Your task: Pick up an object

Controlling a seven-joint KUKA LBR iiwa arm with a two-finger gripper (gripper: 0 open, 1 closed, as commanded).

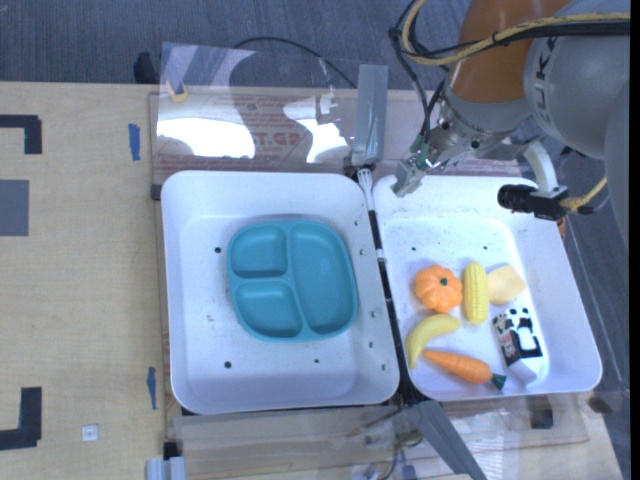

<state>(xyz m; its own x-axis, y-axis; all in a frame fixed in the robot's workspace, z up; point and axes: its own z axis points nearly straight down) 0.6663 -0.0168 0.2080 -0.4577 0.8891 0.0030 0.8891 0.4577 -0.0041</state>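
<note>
The right bin [570,268] holds a small orange pumpkin [438,288], a yellow corn cob [475,291], a pale yellow piece [506,283], a banana [430,333], a carrot [460,366] and a black-and-white packet [520,340]. They cluster in the bin's near half. My gripper [409,179] hangs over the far left corner of that bin, well away from the toys, with nothing seen in it. The arm's orange band [505,28] rises above it at the top right.
A teal divided plate [293,278] lies in the middle of the left bin [190,268]. A grey upright post [369,118] stands behind the divide between the bins. A black cable end [525,200] juts over the right bin's far edge.
</note>
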